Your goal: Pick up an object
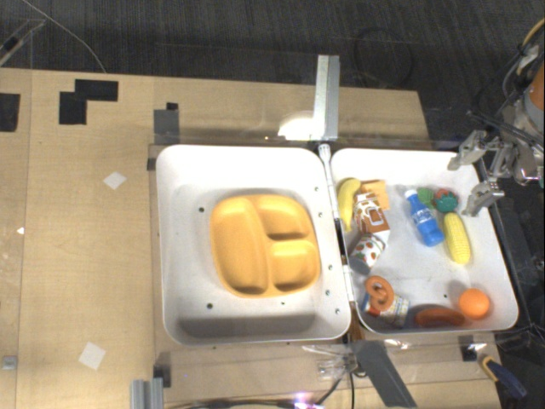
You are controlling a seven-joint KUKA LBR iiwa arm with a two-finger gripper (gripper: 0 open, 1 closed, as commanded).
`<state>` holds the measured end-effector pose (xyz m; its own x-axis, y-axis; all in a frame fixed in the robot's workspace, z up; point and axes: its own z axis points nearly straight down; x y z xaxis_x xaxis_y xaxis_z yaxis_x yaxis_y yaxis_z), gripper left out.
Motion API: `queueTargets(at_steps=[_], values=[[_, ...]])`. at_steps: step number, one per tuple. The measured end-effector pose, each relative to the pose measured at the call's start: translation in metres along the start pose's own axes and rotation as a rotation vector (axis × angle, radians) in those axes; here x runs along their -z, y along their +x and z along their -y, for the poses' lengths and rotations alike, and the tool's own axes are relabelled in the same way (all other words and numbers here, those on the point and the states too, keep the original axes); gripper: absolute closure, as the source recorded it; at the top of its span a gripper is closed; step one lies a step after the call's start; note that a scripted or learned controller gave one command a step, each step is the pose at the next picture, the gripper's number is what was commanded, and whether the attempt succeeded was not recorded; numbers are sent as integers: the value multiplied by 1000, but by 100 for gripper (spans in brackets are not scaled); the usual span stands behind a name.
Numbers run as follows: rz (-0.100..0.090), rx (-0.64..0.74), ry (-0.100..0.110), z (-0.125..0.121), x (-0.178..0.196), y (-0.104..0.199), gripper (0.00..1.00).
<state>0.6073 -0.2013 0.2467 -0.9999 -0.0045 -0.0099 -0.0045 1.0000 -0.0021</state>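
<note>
Hovering open, fingers (477, 175) sit beside corn cob (457, 237).

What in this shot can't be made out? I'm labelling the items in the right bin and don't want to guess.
- Arm: cut off by the right edge of the camera view.
- End effector: too small and cluttered to judge.
- Small carton: its print is too blurred to read.
- Round item below it: too small to identify.
- Can: partly covered by the pretzel.
</note>
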Motion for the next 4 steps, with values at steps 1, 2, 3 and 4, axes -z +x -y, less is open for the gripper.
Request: queueTargets(at_steps=[1, 2, 3, 4], values=[[11, 34, 3, 4, -153, -5, 0], [-1, -324, 0, 4, -147, 30, 0], [-1, -1255, 1, 3, -148, -18, 0], [-13, -1701, 2, -1, -158, -63, 0]])
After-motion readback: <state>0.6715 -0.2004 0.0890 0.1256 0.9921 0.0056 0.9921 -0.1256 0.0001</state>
